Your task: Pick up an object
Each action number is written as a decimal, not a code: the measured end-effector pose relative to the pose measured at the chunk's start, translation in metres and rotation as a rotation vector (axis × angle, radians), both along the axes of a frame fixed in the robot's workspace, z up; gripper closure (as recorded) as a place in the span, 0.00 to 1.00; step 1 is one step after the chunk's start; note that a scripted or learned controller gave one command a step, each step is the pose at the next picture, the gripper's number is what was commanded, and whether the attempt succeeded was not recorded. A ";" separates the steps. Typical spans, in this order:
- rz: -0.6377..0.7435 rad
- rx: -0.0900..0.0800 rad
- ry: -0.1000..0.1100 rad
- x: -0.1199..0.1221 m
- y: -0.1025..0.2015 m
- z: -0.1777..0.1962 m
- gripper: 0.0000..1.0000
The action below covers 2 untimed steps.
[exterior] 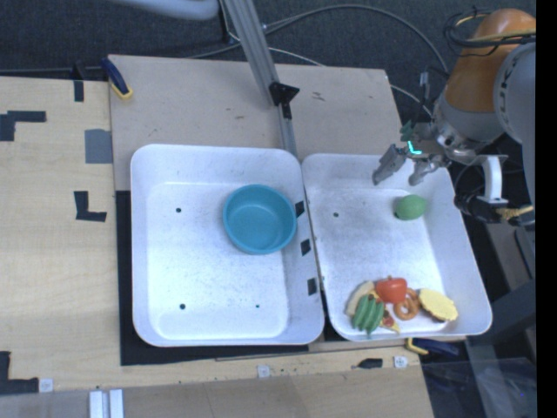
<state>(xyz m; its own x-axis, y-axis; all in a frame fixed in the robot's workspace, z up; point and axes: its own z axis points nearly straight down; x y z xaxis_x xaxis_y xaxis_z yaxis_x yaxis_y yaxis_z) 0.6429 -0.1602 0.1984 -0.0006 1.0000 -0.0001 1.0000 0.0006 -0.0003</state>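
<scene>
A: Camera view showed the claw [400, 171] with fingers apart, above the right bin [348, 233], holding nothing.
B: Green ball [410, 207] lay just beside; it could roll away.

Toys [396, 303] in right bin [348, 233] corner too small to ID.

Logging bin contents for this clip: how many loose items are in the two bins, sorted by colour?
Blue: 1, the bowl in the left bin
Green: 2, the round piece and the long piece in the right bin
Red: 1
Orange: 1, a ring
Yellow: 1
Total: 6
</scene>
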 end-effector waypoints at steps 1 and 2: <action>0.000 0.000 0.000 0.000 0.000 0.000 0.00; 0.000 0.000 0.004 -0.002 0.003 -0.043 0.00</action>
<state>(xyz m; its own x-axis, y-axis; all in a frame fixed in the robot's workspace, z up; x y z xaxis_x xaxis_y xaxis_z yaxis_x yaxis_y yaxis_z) 0.6408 -0.1569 0.1553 -0.0011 1.0000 0.0003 1.0000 0.0011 -0.0039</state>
